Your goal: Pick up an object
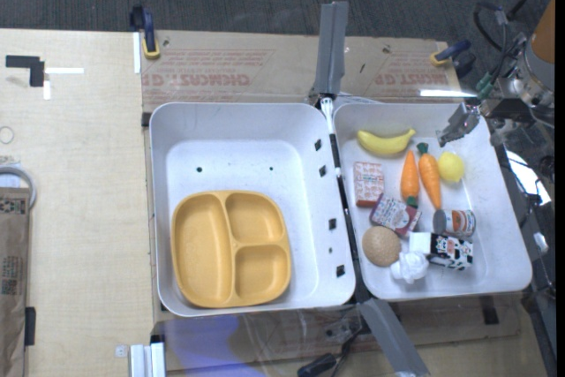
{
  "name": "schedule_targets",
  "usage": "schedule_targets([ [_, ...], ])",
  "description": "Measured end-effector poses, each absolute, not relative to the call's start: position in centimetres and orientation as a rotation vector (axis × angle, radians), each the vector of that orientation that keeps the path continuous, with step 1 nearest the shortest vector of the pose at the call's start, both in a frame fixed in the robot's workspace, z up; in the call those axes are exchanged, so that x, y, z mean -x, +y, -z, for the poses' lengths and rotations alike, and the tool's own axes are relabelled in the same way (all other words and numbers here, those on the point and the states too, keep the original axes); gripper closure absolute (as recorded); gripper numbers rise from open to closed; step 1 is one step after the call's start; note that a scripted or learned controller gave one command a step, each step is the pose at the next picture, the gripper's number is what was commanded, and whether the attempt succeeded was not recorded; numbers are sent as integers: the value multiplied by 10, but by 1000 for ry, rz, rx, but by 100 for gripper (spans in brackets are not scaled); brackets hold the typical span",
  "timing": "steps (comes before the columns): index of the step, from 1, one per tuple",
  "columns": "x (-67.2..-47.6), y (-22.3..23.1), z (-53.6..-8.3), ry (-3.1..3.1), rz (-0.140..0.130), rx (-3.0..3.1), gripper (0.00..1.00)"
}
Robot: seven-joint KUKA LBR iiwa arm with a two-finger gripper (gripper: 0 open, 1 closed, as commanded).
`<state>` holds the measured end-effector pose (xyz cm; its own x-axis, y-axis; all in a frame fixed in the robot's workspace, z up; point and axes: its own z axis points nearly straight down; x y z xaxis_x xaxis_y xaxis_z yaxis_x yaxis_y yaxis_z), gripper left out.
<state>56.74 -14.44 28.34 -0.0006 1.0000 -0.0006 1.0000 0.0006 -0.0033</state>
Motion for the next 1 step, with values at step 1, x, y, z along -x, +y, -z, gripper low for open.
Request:
schedule_targets([
  [1, -556, -113, -213, -2485, -2, 1919, 0],
])
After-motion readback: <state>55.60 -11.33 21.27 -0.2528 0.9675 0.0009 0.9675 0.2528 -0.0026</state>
